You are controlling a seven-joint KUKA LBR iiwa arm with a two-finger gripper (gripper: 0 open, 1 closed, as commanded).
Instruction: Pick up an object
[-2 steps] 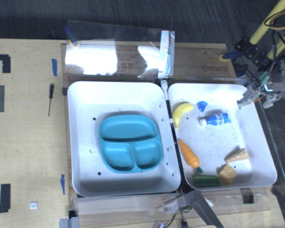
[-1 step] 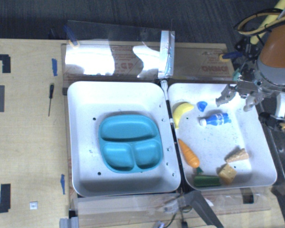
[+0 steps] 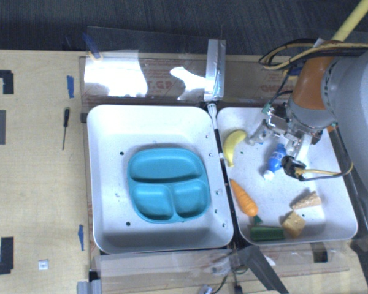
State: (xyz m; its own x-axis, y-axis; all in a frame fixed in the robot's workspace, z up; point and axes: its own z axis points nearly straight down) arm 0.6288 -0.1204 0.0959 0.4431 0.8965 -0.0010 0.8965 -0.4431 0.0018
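The right bin [image 3: 331,228] holds several items. A blue and white tube [image 3: 275,163] lies near its middle. My gripper [image 3: 283,141] is low in this bin, right over the tube's upper end, and hides part of it. A yellow banana [image 3: 234,144] rests against the bin's left wall. An orange carrot [image 3: 245,198] lies below it. A dark green cucumber [image 3: 267,231] sits at the front edge. Two tan bread pieces [image 3: 306,201] [image 3: 293,223] are at the front right.
The left bin [image 3: 104,127] holds a blue divided plate [image 3: 168,184]. A black cable end [image 3: 292,165] with a yellow lead hangs beside the tube. The grey arm [image 3: 349,103] covers the right bin's back right corner. A clear plastic wall [image 3: 147,75] stands behind the bins.
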